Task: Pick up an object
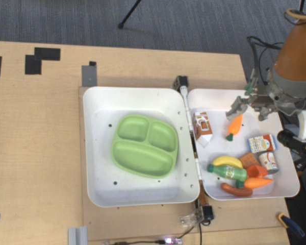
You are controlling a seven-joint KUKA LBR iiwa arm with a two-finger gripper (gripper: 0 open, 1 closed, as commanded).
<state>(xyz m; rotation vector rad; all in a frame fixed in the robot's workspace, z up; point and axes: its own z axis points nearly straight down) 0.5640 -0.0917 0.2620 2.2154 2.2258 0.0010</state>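
My gripper (252, 108) hangs over the back of the right bin (219, 98) with its two grey fingers spread open. A small orange carrot (235, 125) lies just below the left finger (238, 105), and nothing sits between the fingers. Left of the carrot stands a brown and white carton (202, 126). Toward the bin's front lie a yellow banana (228, 161), a green bottle (230, 172) and a red sausage (235, 190).
Two small printed boxes (260, 144) (268, 162) and an orange toy (255, 183) crowd the right bin's front right. The left bin (99, 188) holds a green divided plate (144, 145). A cable and clip (194, 219) lie by the front edge.
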